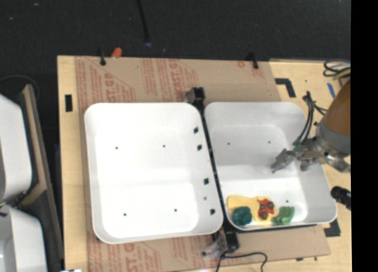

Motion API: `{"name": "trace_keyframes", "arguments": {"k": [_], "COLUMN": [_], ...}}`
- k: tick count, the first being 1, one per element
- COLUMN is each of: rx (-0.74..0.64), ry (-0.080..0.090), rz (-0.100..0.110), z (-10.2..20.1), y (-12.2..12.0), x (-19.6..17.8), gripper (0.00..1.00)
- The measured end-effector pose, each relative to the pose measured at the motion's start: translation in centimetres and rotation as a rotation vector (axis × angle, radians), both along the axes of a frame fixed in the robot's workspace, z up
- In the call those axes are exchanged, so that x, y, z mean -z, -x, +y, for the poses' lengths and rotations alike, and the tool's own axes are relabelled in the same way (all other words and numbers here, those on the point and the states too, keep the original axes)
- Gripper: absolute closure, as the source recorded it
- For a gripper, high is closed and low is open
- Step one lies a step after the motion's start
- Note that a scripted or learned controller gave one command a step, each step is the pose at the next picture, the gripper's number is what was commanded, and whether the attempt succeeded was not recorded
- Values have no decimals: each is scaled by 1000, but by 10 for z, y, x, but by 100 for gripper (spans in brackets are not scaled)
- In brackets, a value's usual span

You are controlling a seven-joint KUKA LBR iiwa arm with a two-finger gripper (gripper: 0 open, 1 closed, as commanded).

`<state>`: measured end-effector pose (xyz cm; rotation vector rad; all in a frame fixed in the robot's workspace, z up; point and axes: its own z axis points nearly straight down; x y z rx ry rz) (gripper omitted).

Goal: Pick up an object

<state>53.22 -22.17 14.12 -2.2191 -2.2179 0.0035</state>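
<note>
Gripper (283,160) over right bin (248,117), grip state unclear; toy cluster (260,210) nearby toward near edge.

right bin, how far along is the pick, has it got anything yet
Nothing looks picked yet. The gripper hangs over the middle of the right bin, with nothing visible in it. The objects lie along that bin's near edge: a yellow piece, a teal lump, a red item and a green item. Left: move to one, grasp it, lift.
</note>
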Motion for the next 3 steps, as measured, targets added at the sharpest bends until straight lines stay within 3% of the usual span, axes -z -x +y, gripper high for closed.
{"name": "trace_keyframes", "arguments": {"k": [1,2,3], "rx": [0,1,0], "ry": [1,2,3], "rz": [-2,-7,-9], "z": [0,-1,-2], "y": [1,0,0], "x": [43,30,-13], "gripper": [0,100,100]}}
